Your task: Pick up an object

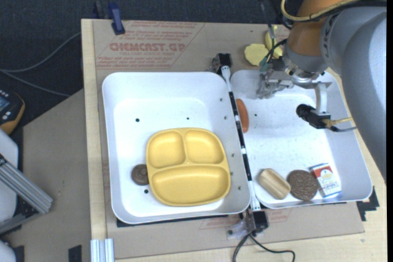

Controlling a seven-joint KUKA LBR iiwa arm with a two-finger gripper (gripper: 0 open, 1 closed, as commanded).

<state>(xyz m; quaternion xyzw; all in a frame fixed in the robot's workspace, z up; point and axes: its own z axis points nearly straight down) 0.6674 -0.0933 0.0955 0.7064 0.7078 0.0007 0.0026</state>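
The cardboard-lined tabletop [153, 43] carried red print reading "CHEMCAST GP". In the left bin [123, 101] lay a glossy yellow three-compartment tray [186, 165] with a brown ridged disc [140, 175] touching its left edge. The right bin [288, 144] held an orange oblong [243, 115] against its left wall, a tan roll [273, 183], a round brown cookie [303, 184] and a small printed box [326, 179], writing illegible. The jaws [273, 84] hung over the bin's far corner; their spread could not be told
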